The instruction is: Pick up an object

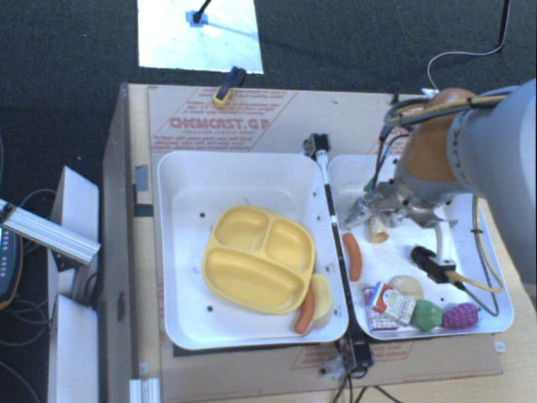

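My gripper (375, 215) hangs low over the upper left part of the right bin (487, 250), with the grey arm reaching in from the right. A small tan object (379, 231) sits right under the gripper, and I cannot tell whether it is held. Below it in the same bin lie an orange sausage (352, 256), a pale round piece (408, 286), a red and white carton (388, 304), a green fruit (426, 315) and a purple grape bunch (460, 315).
The left bin (180, 250) holds a yellow divided plate (258, 259). A second sausage (305, 311) and a yellow round piece (320, 299) lie at the plate's lower right. A ridge (332, 217) separates the bins.
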Available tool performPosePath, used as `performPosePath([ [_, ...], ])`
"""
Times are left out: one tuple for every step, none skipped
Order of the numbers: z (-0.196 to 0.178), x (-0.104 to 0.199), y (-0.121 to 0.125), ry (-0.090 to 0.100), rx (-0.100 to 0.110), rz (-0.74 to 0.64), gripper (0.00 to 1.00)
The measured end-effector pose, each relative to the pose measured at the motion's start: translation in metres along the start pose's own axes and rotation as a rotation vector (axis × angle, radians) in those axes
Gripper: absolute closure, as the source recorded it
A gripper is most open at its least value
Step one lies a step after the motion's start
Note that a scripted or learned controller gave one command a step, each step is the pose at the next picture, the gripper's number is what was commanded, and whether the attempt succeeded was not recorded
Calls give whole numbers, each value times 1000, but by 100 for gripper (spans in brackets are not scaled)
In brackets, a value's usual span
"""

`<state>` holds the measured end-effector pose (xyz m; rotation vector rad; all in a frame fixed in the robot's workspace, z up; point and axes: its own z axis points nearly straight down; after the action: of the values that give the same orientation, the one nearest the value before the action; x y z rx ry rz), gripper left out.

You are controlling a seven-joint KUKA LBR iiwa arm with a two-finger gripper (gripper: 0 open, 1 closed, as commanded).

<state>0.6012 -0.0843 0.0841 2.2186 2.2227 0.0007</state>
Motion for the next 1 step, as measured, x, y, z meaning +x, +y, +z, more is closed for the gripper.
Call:
performPosePath([
  [-11, 0, 1, 0, -2, -1, 100],
])
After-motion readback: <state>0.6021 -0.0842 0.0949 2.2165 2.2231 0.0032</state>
